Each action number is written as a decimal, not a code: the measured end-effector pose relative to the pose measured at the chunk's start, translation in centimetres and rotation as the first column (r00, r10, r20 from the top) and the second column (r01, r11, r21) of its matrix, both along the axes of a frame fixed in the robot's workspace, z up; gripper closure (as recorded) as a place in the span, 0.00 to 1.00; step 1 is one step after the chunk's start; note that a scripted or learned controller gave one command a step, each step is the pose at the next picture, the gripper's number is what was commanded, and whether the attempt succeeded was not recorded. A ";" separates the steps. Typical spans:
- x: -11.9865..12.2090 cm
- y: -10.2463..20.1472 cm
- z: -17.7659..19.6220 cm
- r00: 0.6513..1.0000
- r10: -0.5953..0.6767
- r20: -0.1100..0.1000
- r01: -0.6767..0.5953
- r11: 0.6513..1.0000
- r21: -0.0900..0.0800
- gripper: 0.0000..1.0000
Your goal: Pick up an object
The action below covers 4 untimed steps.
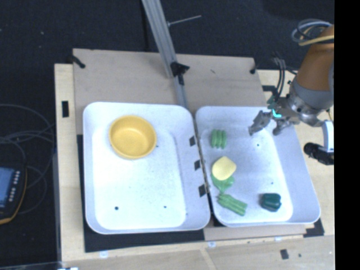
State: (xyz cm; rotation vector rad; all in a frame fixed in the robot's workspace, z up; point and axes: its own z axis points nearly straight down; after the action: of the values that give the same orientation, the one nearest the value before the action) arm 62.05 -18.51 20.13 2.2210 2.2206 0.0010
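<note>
gripper (pixel 269 124) hangs over the right bin's (pixel 298 167) top edge with fingers apart and nothing in them, so I'd drop straight onto the ridged green piece (pixel 218 139) nearby since it sits alone, well clear of the yellow-green pile (pixel 224 170)

— How many bins sit on the table (pixel 67 167)?
— Two white bins — the left bin (pixel 135 212) with one yellow bowl (pixel 133 136), the right bin (pixel 292 167) with four pieces: green ridged piece (pixel 218 139), yellow piece (pixel 224 167), green long piece (pixel 232 205), dark green piece (pixel 270 202).
</note>
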 end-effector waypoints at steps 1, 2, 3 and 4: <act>0.0 0.0 0.0 1.000 0.000 0.000 0.000 1.000 0.000 0.00; -0.9 0.3 -4.7 1.000 0.000 -0.004 0.000 1.000 0.001 0.00; -1.0 0.3 -10.0 1.000 0.000 -0.005 0.000 1.000 0.001 0.00; -0.9 0.2 -8.6 1.000 -0.001 0.001 0.001 1.000 0.000 1.00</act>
State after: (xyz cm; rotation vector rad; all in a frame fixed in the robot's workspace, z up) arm 61.18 -18.33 11.52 2.2209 2.2191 0.0018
